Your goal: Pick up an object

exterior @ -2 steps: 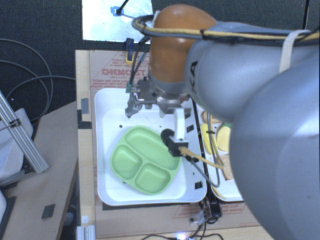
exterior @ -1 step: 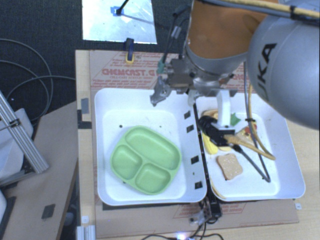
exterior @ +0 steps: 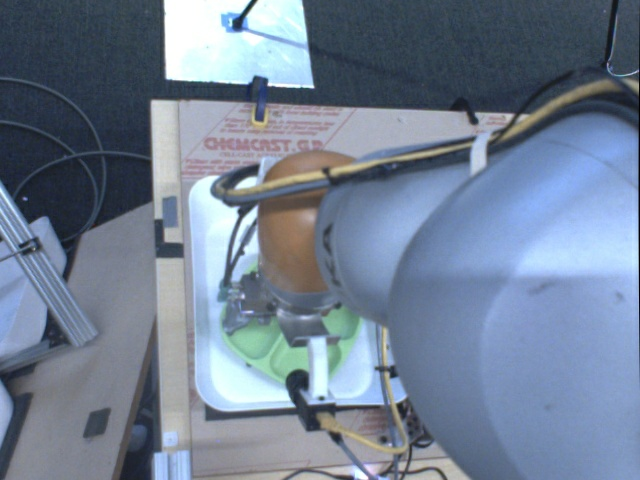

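A light green, flat object (exterior: 262, 346) lies in the left white bin (exterior: 205, 268), near its front. The arm reaches in from the right and covers most of the bin; its orange band (exterior: 290, 223) sits above the wrist. The gripper (exterior: 240, 308) hangs over the green object's left part, seen as grey metal under the wrist. Its tips are hidden by the wrist and cabling, so contact with the green object cannot be judged.
A brown cardboard sheet (exterior: 300, 133) lies under and behind the bin. A yellow-and-blue clamp (exterior: 259, 103) holds its far edge. A shiny metal plate (exterior: 235, 28) lies beyond. Black cables (exterior: 60, 168) and an aluminium rail (exterior: 45, 268) sit at left.
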You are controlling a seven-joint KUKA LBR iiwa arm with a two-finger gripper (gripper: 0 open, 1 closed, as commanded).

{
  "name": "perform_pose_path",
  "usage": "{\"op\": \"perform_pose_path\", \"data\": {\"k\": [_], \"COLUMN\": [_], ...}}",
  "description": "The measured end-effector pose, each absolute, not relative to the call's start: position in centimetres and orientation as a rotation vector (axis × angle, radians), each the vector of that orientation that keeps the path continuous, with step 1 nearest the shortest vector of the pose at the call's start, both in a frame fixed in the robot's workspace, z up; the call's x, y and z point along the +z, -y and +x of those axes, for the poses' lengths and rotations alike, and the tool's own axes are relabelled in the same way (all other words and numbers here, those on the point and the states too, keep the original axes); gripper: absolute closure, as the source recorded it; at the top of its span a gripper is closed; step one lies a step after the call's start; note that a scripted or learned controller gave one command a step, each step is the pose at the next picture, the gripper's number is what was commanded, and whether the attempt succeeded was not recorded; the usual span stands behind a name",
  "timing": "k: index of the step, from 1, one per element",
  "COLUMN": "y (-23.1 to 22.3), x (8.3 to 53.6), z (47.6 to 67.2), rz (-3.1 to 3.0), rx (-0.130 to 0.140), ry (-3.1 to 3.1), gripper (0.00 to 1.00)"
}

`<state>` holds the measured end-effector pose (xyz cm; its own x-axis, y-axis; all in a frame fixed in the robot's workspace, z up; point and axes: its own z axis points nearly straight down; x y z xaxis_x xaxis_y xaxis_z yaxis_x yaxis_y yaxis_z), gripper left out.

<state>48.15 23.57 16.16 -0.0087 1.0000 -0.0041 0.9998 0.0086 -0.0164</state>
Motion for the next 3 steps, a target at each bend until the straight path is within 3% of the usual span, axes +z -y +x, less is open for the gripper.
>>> {"op": "perform_pose_path", "data": {"k": [1, 2, 3], "y": [-20.6, -21.7, -21.8], "x": [25.0, 33.8, 11.6], "z": [55.3, 48.6, 49.1], "rz": [-2.23, -2.213, -2.224], "rx": [-0.016, -0.016, -0.02], "ry": [2.224, 2.231, 2.226], "gripper": [0.0, 0.0, 0.0]}}
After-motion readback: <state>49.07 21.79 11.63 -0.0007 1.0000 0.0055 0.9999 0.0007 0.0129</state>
